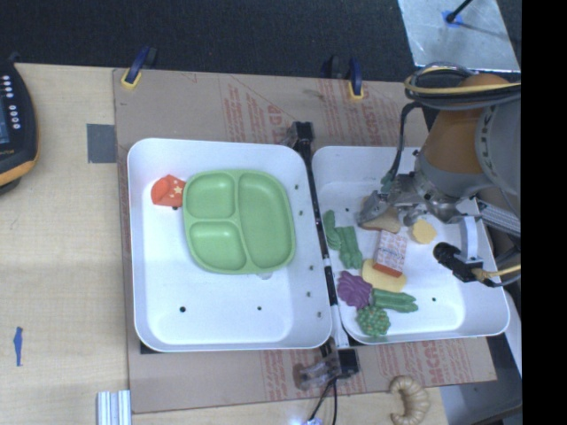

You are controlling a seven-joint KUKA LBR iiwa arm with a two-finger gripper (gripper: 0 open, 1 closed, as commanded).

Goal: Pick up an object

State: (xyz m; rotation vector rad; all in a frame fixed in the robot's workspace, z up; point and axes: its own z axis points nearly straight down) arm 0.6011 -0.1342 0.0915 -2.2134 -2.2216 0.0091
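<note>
The right bin (478, 312) holds several toy foods. Among them are green pods (344, 242), a purple grape bunch (354, 288), a green broccoli piece (373, 322), a white and red packet (391, 250), a yellow and red piece (383, 275) and a pale yellow piece (425, 231). My gripper (391, 209) hangs low over the bin's upper middle, right above a tan piece (382, 225). The wrist hides how the gripper meets that piece.
The left bin (159, 299) carries a green divided plate (239, 220) with a red piece (167, 190) at its upper left. A black pendant (13, 122) lies at the bench's left edge. A tan curled item (409, 398) rests below the bins.
</note>
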